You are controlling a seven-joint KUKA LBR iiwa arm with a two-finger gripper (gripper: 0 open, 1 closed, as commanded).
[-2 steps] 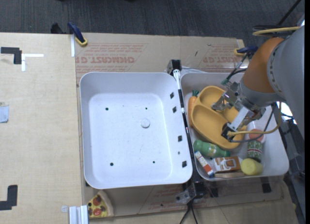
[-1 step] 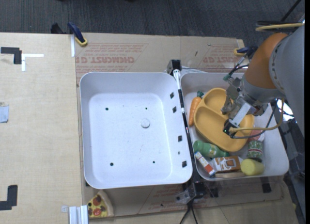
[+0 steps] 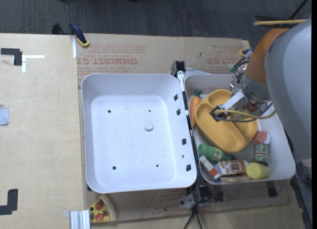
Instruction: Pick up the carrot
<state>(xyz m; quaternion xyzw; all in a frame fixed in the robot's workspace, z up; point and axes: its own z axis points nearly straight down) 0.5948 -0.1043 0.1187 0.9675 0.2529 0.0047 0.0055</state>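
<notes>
Carrot at 10 o'clock in right bin | likely light, rigid, slick; grasp mid-body | gripper open or closed: cannot tell

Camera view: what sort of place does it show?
Probably a robotics lab: a robot arm over the right bin, which holds a toy carrot and a yellow bowl, beside the left bin.

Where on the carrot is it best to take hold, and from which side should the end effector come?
Probably the orange middle of the carrot, from above. It lies lengthwise along the left wall of the right bin, green top at the far end, and the yellow dish crowds its other side, so sideways approaches look blocked.
</notes>
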